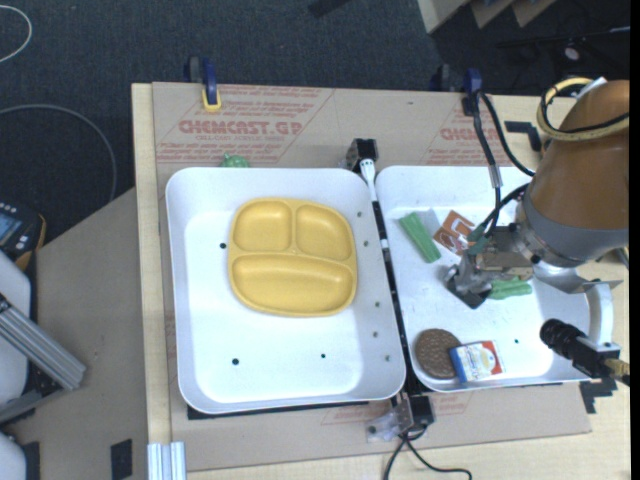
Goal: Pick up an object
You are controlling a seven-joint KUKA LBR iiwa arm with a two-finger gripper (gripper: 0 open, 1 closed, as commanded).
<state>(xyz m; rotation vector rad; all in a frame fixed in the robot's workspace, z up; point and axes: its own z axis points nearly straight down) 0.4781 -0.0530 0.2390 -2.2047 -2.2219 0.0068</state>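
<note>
Camera view puts the gripper [472, 286] low in the right bin [520, 363], grip state impossible to tell, with a green piece [510, 289] touching its right side, long axis roughly frame-horizontal.

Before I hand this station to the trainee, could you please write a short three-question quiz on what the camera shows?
1. True or false: the yellow tray lies in the right bin.
2. What lies nearest the end effector? A) green stick B) cookie C) green piece
3. Fill in: the cookie touches a small ____.

Key
1. False: it lies in the left bin.
2. C: the green piece lies right beside it.
3. Packet, blue, white and red.
</note>
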